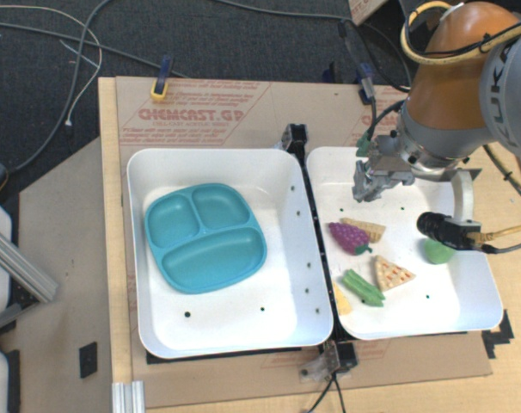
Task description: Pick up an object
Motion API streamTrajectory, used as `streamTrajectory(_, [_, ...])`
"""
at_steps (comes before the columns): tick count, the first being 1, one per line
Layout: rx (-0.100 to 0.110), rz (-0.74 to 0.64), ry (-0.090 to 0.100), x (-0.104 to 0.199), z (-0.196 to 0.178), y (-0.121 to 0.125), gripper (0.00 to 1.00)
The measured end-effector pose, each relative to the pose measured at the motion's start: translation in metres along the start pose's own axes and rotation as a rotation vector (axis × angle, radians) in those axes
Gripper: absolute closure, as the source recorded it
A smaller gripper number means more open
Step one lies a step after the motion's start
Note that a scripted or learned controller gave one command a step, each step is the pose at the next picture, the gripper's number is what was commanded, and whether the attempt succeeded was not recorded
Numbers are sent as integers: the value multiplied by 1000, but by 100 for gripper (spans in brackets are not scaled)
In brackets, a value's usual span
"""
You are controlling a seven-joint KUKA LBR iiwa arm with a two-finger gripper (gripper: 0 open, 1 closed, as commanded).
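The arm comes in over the right bin (480,304) from the right edge of the table (114,231), its orange-banded wrist high above the bin's far half. The pincer (370,188) hangs low near the bin's far-left corner, pointed down at bare white floor, with nothing between its tips. Whether its gap is wide or narrow I cannot tell — the tips are dark and small from this slant.

The pickable things lie grouped in the middle and near part of the right bin, likely where earlier drops scattered them. Closest to the pincer is the purple grape bunch (349,237), just toward the near side of it, touching a tan wedge (370,227) beside it. Nearer the front edge lie the green bean pod (363,287) and the pizza slice (393,274), just beside each other. A yellow piece (340,299) sits against the bin's left wall, hard to reach because the wall crowds it. A green ball (436,251) rests toward the right wall, part hidden by a black fitting (441,227) on the arm.

The left bin (144,317) holds a teal divided tray (206,236) lying flat in its middle — probably a target for sorting, not a grasp candidate.

Judging from the pose, no object is picked yet; the grape bunch seems the handiest choice.
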State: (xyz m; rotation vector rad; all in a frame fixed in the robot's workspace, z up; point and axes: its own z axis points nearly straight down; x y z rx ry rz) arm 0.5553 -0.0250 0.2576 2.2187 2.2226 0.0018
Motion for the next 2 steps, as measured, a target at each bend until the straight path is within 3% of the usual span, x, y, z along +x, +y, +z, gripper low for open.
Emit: streamTrajectory(2, [-1,-2,1,88,12,38,100])
